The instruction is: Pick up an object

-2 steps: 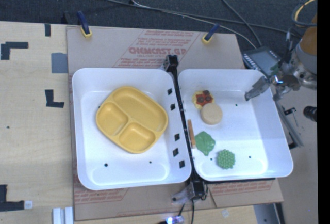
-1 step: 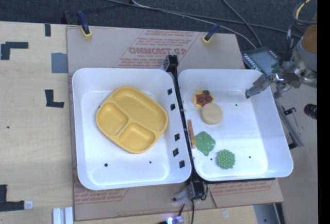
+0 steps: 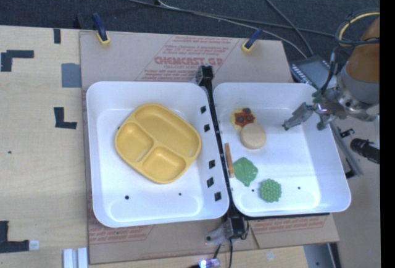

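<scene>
The yellow plastic tray [image 3: 158,142], smooth with three dips, lies in the left bin [image 3: 99,137]. In the right bin [image 3: 321,192] lie a round cream cookie [image 3: 253,136], a small red and yellow food toy [image 3: 243,117], a flat green leaf [image 3: 244,170] and a bumpy green ball [image 3: 270,190]. The gripper [image 3: 307,117] hangs over the right bin's far right side, fingers spread and pinching nothing, well apart from the cookie.

I count two shallow white plastic bins [image 3: 99,137], one yellow divided plate [image 3: 158,142], and five small items: one red-and-yellow piece [image 3: 244,117], one beige round [image 3: 253,136], two green lumps [image 3: 245,170], one thin orange stick [image 3: 228,159].
</scene>
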Controlling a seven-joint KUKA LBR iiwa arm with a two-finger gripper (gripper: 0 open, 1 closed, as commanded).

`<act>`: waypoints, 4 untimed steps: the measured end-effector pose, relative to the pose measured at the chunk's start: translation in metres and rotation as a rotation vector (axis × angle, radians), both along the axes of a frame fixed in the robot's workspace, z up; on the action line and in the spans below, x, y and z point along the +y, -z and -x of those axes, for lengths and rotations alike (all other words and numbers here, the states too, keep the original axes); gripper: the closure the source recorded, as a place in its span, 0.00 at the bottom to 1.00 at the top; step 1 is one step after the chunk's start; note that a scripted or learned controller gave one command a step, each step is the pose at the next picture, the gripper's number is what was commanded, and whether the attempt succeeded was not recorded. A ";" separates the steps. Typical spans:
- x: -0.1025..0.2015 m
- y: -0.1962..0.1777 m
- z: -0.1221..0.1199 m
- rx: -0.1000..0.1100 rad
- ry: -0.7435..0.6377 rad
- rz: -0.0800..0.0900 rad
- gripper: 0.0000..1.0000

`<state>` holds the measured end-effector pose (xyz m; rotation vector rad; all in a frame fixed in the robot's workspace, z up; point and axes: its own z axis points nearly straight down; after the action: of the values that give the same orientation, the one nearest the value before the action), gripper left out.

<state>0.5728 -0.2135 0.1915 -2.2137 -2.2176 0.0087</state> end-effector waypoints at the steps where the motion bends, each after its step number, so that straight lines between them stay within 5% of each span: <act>1: 0.004 0.068 0.001 0.002 0.000 -0.001 0.00; 2: 0.004 0.110 0.001 -0.006 0.000 0.004 0.00; 3: 0.004 0.099 -0.001 -0.009 -0.001 0.004 1.00; 4: 0.008 0.040 -0.002 -0.009 0.000 0.002 1.00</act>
<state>0.5752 -0.2059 0.1517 -2.2190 -2.2231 0.0005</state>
